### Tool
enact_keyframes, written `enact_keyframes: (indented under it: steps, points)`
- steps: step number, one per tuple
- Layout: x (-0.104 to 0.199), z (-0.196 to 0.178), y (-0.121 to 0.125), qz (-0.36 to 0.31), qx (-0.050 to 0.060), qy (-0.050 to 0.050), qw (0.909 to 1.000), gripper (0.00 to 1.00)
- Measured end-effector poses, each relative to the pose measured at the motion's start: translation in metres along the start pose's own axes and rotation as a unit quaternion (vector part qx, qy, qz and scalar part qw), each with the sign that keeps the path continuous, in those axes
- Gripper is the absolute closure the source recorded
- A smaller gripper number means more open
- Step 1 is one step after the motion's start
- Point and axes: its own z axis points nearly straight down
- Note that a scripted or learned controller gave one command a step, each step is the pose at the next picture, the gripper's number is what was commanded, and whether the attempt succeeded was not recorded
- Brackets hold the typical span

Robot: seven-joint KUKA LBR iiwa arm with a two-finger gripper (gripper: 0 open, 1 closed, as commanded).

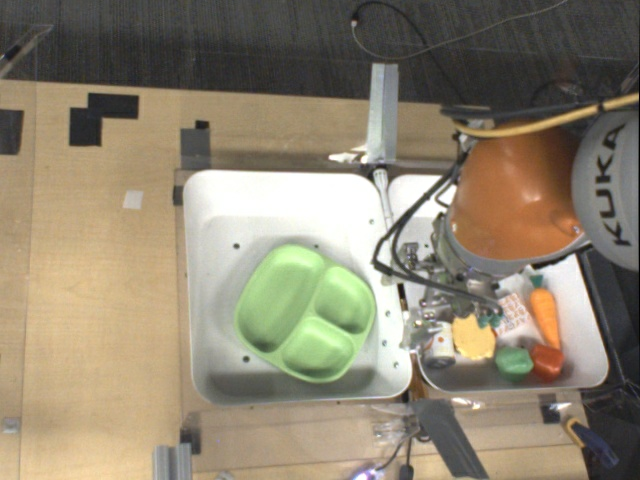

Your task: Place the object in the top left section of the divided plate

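Two white bins sit side by side on the wooden table point(90, 298), with the arm low over the right one.

The left bin point(205, 268) holds a green divided plate point(305, 311) with three sections, all of them bare, lying tilted toward the bin's lower right part. The right bin point(590, 353) holds toy food along its near edge: a yellow piece point(474, 338), a green piece point(514, 362), a red piece point(547, 361) and an orange carrot point(544, 312) just above them. The arm's orange band point(515, 193) hangs over this bin, and the hand point(432, 320) is down at the bin's left side, just beside the yellow piece; cables and the wrist hide its tip, so I cannot tell whether it is spread or pressed together, nor which piece it is set upon.
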Motion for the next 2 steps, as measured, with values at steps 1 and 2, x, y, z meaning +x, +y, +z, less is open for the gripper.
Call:
enact_keyframes:
  steps: [1, 2]
  points:
    - [-0.002, 0.026, 0.0, 0.029, 0.0, 0.002, 0.9996, 0.0]
    - [-0.002, 0.026, 0.015, -0.025, 0.0, 0.002, 0.9997, 0.0]
